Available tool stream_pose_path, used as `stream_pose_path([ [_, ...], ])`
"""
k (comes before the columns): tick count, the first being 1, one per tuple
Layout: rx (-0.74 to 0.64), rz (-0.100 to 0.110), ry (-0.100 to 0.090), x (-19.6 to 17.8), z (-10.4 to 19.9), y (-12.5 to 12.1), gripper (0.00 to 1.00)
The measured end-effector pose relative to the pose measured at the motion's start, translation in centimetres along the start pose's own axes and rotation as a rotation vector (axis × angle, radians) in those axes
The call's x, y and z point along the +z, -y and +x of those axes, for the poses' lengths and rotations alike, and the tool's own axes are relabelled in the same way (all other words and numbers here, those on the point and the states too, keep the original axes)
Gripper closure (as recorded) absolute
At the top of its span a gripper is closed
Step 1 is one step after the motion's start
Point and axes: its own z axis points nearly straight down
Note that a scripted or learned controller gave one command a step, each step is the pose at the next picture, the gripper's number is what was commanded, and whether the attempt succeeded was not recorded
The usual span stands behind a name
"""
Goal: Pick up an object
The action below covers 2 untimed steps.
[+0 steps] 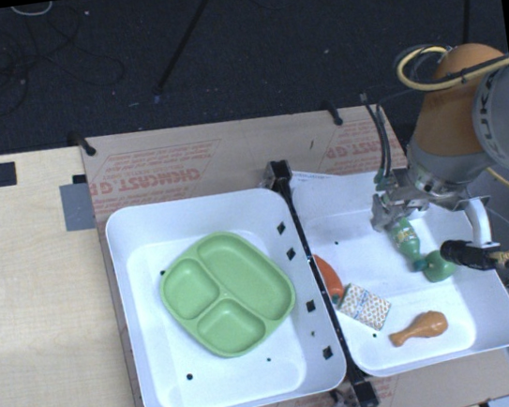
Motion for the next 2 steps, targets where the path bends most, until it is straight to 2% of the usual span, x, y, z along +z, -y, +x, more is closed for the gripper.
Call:
stream_pose_path([
  [1,-0.004,-0.001,0.000,-4.9,-0.1,-0.1,1.00],
  [2,-0.007,0.005,-0.003,-5.9,4.7,1.9,1.00],
])
